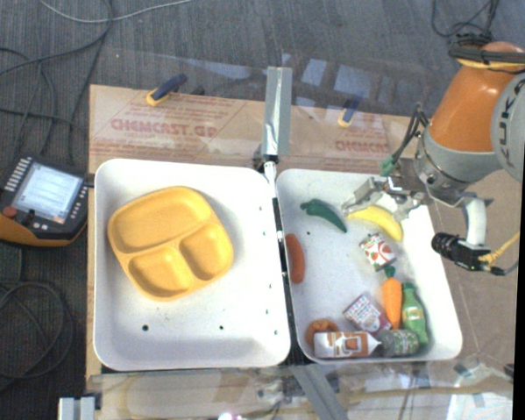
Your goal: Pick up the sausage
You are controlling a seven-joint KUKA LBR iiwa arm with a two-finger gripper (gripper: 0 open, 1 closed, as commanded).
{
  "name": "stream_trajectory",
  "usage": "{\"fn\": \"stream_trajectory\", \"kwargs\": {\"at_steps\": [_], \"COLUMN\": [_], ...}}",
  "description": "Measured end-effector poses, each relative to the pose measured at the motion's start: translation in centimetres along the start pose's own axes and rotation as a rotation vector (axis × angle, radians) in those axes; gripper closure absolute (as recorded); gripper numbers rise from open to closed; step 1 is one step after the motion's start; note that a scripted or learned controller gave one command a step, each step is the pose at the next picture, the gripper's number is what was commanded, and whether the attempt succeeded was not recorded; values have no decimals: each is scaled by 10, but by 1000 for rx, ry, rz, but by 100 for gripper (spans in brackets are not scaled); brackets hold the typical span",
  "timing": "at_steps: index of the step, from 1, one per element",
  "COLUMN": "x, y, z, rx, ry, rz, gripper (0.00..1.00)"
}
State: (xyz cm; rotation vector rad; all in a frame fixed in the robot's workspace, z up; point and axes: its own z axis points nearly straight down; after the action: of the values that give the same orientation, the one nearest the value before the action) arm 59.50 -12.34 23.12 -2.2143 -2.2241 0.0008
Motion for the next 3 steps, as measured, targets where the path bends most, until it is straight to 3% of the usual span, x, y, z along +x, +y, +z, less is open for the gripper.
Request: {"fn": "stream_trajectory", "kwargs": {"at_steps": [1,2,3], "x": [26,21,13], "y": [0,-33,59], "z": [92,141,142], "rx": [0,-15,-10], "ry": [0,-9,-6], "rz": [-309,-459,-322], "gripper": [0,0,0]}}
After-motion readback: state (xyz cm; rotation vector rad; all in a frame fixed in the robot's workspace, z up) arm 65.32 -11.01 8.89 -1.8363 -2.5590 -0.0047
